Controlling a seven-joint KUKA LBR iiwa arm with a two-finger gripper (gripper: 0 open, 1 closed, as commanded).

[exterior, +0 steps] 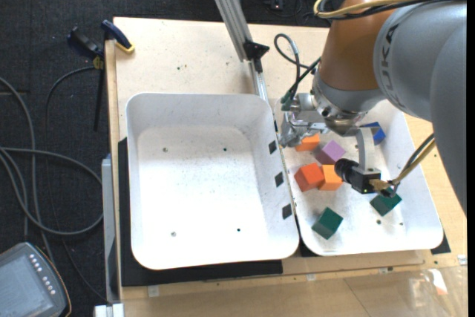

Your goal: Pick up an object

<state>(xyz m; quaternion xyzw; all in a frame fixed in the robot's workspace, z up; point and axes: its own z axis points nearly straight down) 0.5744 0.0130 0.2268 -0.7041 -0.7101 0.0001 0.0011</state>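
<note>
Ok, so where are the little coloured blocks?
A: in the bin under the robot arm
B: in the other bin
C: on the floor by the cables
A: an orange block, a purple block and a green block all lie in the bin that the arm reaches over.

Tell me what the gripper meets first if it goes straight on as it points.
The gripper points down into the right bin. Most likely the orange block at its tip comes first, or else the bin floor beside it; depth is unclear from this slanted view.
</note>
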